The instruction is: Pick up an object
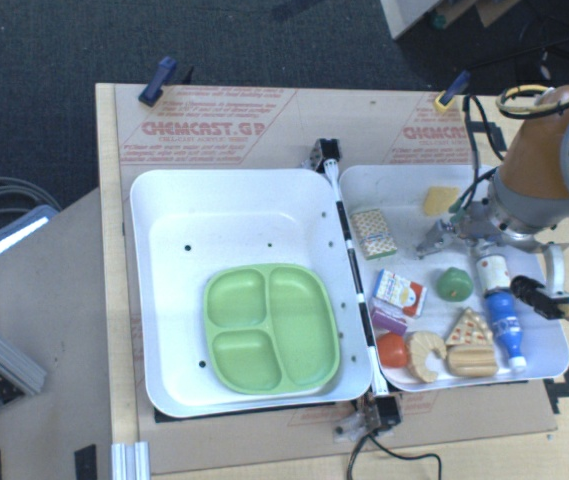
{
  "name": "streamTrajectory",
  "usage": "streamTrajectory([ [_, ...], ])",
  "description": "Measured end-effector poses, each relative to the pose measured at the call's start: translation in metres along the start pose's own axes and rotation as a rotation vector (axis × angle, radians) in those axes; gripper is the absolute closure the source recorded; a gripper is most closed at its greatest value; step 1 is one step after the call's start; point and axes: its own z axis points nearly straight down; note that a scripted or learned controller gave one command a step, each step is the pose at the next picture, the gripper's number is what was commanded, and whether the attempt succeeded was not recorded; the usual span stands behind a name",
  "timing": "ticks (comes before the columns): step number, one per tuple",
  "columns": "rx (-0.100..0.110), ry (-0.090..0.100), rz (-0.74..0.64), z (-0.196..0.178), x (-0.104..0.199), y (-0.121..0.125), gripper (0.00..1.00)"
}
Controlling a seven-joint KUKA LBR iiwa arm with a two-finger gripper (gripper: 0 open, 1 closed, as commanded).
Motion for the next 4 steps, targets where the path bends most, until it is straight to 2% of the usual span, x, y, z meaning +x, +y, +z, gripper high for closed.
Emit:
streamTrajectory([
  [1,0.000,0.000,0.000,0.000,-0.004,-0.050,0.00],
  [2,-0.002,0.000,0.001,-0.010,-0.004,-0.049,1.00],
  [3,-0.002,0.000,-0.002,-0.032,0.085,-0.018,1.00],
  [4,-0.002,0.000,-0.002,-0.100,0.139,-0.033,1.00],
])
